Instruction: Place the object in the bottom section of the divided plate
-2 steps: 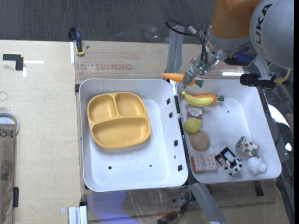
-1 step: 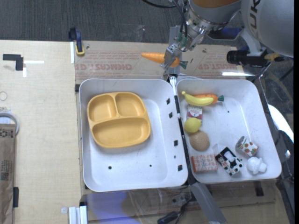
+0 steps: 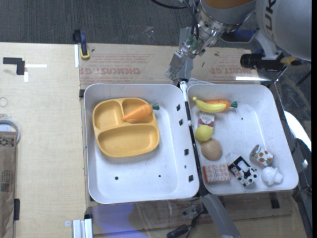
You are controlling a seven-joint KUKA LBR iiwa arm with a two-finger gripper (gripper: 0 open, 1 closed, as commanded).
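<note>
In the left bin the yellow divided plate is sitting toward the far left corner, its wide bottom section facing the near side and holding nothing. The carrot is lying across the plate's far right section, its long axis running left to right with a slight tilt, the green stem end poking out over the right rim toward the wall between the bins. So the task's thing is resting on the plate but in the wrong compartment, just beyond the ridge from where it belongs.

Further right, the tool is hanging above the far edge of the two bins, close to where they meet; I cannot tell how it is set. From the tool the carrot is lying to the left and nearer, and the target section nearer again. My judgement is that the coming move is turning on a reach leftward and toward the near side, closing across the carrot's short width.
</note>
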